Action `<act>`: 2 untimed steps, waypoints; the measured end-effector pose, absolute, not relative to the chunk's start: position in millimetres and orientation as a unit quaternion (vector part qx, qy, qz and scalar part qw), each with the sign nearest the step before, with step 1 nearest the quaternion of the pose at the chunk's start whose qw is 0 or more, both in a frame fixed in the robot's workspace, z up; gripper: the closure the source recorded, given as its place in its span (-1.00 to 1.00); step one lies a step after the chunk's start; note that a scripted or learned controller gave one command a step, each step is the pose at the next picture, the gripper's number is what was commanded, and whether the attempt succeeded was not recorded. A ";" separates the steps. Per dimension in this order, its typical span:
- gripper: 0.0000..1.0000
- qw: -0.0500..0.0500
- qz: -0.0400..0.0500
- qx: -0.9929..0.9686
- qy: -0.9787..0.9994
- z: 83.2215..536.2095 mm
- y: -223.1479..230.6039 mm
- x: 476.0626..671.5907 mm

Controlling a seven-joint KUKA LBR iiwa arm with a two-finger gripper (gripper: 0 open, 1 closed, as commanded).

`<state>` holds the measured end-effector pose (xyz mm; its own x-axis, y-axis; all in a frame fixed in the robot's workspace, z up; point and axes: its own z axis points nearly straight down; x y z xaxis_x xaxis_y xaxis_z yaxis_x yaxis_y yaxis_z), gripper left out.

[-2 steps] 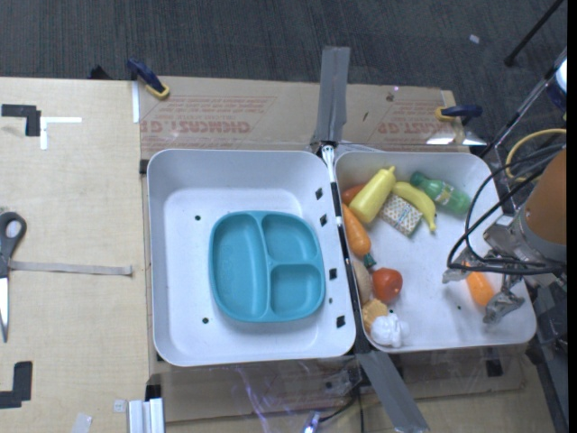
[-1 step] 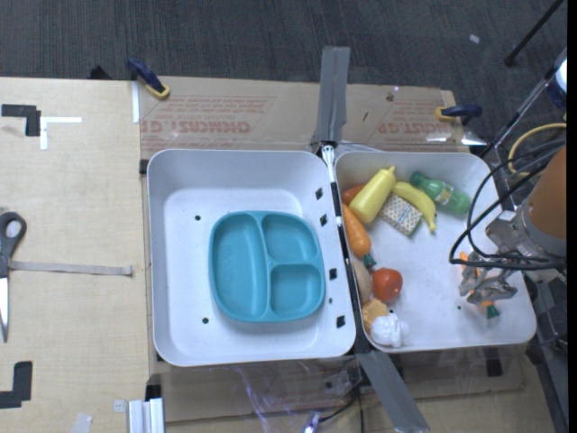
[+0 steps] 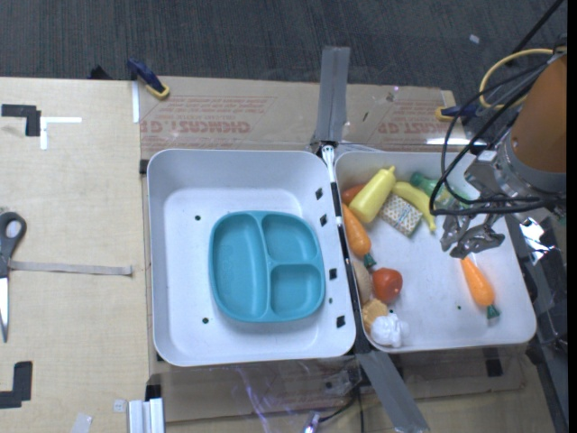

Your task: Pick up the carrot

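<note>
Two carrots; reversed cardboard print, unreadable

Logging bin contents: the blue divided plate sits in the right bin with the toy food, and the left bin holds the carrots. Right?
Not quite. The camera view shows the blue divided plate alone in the left bin; the toy food and both carrots lie in the right bin.

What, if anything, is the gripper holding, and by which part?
It cannot be told for certain. The gripper sits right at the top end of a carrot in the right bin, but no hold is visible.
</note>
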<state>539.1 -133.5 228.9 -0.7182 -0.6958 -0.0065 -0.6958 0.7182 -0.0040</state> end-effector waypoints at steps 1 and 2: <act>-1.00 0.003 0.000 -0.375 0.927 228.7 -134.1 538.7; -1.00 0.002 0.000 -0.418 0.908 129.7 -203.4 546.3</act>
